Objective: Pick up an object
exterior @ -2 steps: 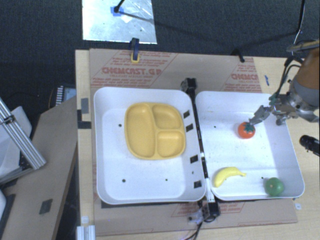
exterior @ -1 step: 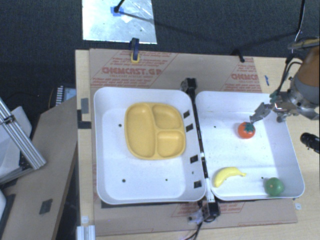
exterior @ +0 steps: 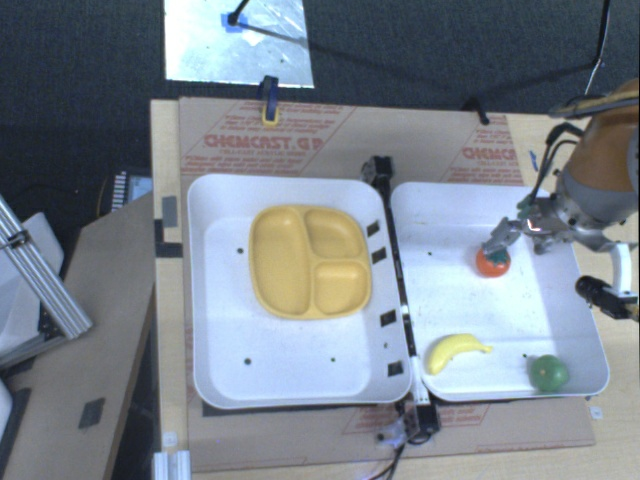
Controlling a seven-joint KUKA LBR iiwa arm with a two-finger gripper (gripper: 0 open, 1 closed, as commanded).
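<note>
1. Camera view from above, at a slant: two shallow white bins sit side by side on a brown surface [exterior: 330, 128] printed with red lettering.
2. Counted: two bins, one plate, three fruit-shaped objects, one arm with one claw.
3. Left bin [exterior: 215, 368] holds one yellow plate [exterior: 308, 261] — smooth plastic, rounded corners, divided into three compartments, nothing in them.
4. Right bin [exterior: 470, 308] holds the three small objects: an orange-red round fruit [exterior: 492, 262] with a green top, near the bin's far right part; a yellow curved banana [exterior: 456, 351] near the front edge, towards the divider; a green round fruit [exterior: 548, 372] in the front right corner.
5. The three fruits lie well apart from one another.
6. Grey arm [exterior: 600, 183] with an orange band enters from the right — its claw [exterior: 503, 236] is just above the orange-red fruit, silver fingers pointing down towards it.
7. Whether the claw is open, closed or gripping the fruit cannot be told at this size.
8. Beyond the surface, a shiny silver sheet [exterior: 235, 28] lies on dark carpet.
</note>
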